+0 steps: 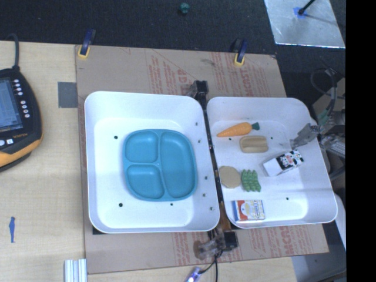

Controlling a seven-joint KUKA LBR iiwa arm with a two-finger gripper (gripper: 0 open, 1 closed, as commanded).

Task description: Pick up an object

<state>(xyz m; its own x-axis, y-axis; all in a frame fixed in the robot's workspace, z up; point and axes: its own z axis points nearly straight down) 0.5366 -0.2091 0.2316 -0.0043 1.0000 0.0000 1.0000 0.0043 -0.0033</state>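
The hand (306,135) sits at the right edge of the right bin (294,107), just above its rim, reaching in from the counter's right side. Its tip appears as a small grey shape. Whether it is spread or closed cannot be told at this size, and nothing is visibly held in it.

Contents of the right bin:
- A white and black carton (283,163) lies nearest the hand, just below and to the left of it, toward the bin's right edge. Its long axis runs at a slant, from lower left to upper right.
- An orange carrot (237,129) lies near the bin's far edge, long axis roughly parallel to that edge, green top pointing right.
- A tan block (254,144) lies just beside the carrot on its near side.
- A tan round piece (230,177) and a green ridged piece (251,181) lie touching near the bin's left edge.
- A flat printed box (249,210) lies at the bin's near edge.

The left bin (100,110) carries a blue divided plate (159,164) at its centre.

Judgement: no object is yet picked up. The carton is the closest candidate. Reaching it calls for a short move down and to the left, with the hand turned to close across the carton's short side.
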